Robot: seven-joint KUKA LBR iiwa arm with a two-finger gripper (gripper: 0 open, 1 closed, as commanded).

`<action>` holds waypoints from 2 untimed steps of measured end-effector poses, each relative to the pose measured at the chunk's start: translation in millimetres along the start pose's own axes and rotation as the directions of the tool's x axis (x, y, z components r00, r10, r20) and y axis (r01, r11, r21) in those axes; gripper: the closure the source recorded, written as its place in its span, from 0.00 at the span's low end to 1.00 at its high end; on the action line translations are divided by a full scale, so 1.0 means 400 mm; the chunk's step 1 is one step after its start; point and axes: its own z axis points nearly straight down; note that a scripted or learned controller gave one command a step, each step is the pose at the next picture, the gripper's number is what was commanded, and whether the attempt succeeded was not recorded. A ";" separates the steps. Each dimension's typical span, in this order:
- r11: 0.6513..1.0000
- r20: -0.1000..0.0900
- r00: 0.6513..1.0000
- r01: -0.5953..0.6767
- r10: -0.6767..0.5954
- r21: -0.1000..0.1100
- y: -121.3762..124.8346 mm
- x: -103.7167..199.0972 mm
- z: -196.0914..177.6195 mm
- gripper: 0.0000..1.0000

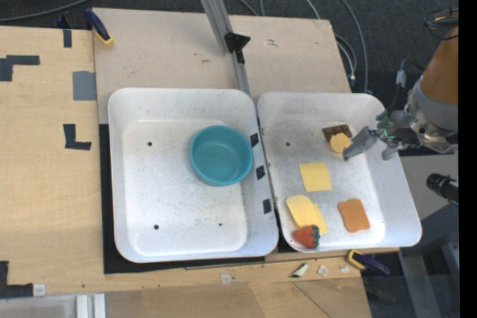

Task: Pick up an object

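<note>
Where the bench point(45, 182) carries two shallow white bins side by side, the left bin point(134, 234) holds one item: a teal bowl point(220, 154), upright, lying toward that bin's right wall and slightly nearer its far edge.

The right bin point(402, 227) holds the loose pieces. A small brown block point(335, 132) sits near the far right corner, with a small yellow lump point(340, 143) touching its near side. A flat yellow square point(315, 176) lies about mid-bin. A pale yellow oblong piece point(303, 210) lies toward the near edge, left of centre; a red piece with a green tip point(305, 237) touches its near end, close to the near left corner. An orange oblong piece point(353, 215) lies to the right of those, near the near edge.

The arm enters over the right bin's right rim. The gripper point(370, 145) is low over the far right part of that bin, its fingers spread apart, with nothing between them. One finger point(358, 144) reaches to just beside the yellow lump; whether it touches cannot be told. The other finger point(390, 153) is near the right rim.

On the bench: a metal rail point(212, 4) slanting across the far side, and dark tape marks point(73, 136) at the left.
</note>
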 end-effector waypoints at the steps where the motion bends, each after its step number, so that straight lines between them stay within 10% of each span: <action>1: 1.000 0.000 1.000 0.000 0.000 0.000 0.000 0.000 0.000 0.00; 2: 1.000 0.000 1.000 -0.002 0.002 0.004 -0.009 -0.006 0.111 0.00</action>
